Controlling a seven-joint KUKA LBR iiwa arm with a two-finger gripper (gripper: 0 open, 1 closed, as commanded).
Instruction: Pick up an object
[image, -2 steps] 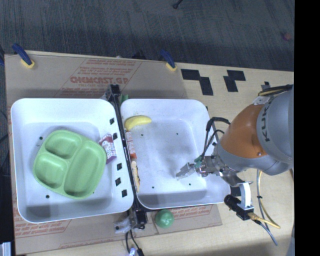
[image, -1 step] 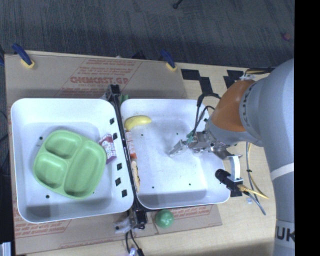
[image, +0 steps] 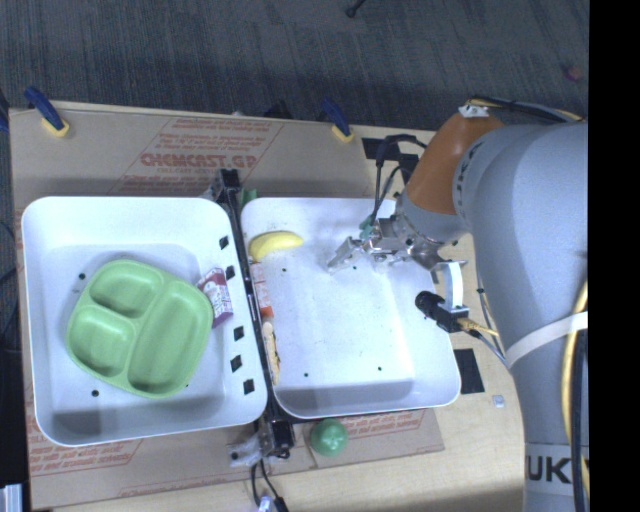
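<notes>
**Gripper low over the right bin, nothing between its fingers**

I have the gripper (image: 345, 254) down in the upper part of the right bin (image: 345, 395), reaching in from the right with the orange band (image: 440, 170) of the arm above it. The fingers look spread a little apart and point left toward the bin's far corner; I see nothing held between them, though they are small and pale against the white floor, so I am reading that loosely.

The nearest object is a yellow banana-shaped piece (image: 275, 243), lying in the upper left corner of the right bin, near the fingertips but apart from them.

In the left bin (image: 60, 420) I see a green divided plate (image: 140, 327) lying flat on the floor, and a small red-and-white packet (image: 215, 293) just beside the plate's right edge, against the bin wall. Another printed packet (image: 262, 300) lies along the left wall of the right bin.

On the worktop (image: 180, 145), outside the bins and just below the right one, sits a small green ball (image: 327, 437).
</notes>
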